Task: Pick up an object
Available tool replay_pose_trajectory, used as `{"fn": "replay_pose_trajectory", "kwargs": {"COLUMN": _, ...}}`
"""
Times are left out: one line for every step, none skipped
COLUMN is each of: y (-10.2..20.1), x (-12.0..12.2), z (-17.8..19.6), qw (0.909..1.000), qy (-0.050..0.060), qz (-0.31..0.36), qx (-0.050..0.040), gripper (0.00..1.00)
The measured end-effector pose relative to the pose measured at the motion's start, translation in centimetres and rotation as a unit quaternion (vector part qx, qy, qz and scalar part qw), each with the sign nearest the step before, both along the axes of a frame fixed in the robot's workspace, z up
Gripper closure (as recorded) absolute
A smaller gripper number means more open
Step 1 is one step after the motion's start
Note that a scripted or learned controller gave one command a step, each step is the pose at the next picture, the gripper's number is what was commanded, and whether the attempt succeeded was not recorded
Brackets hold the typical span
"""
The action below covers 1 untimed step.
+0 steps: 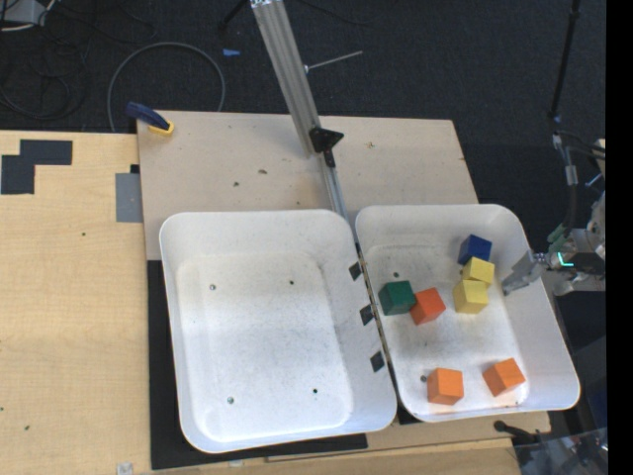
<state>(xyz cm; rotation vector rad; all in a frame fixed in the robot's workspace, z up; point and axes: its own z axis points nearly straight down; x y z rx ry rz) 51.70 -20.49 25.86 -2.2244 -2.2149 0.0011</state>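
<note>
Wooden table (396, 156) w/ two white bins: right bin (539, 265) holds blue, 2 yellow, green, red, 2 orange cubes (445, 385); tool (539, 265) sits at its right rim, grip state can't tell.

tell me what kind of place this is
Probably a robotics lab bench set up for grasping trials: two shallow white bins side by side, small coloured blocks such as a green block in the right bin, loose cables on dark floor, and an aluminium rail.

Wooden bench (396, 161), two white bins (198, 255), perhaps touching
</note>
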Motion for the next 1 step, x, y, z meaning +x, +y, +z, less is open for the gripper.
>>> {"fn": "replay_pose_trajectory", "kwargs": {"y": 0.0, "x": 0.0, "z": 0.0, "qw": 1.0, "qy": 0.0, "qz": 0.0, "qx": -0.0001, "gripper": 0.0}}
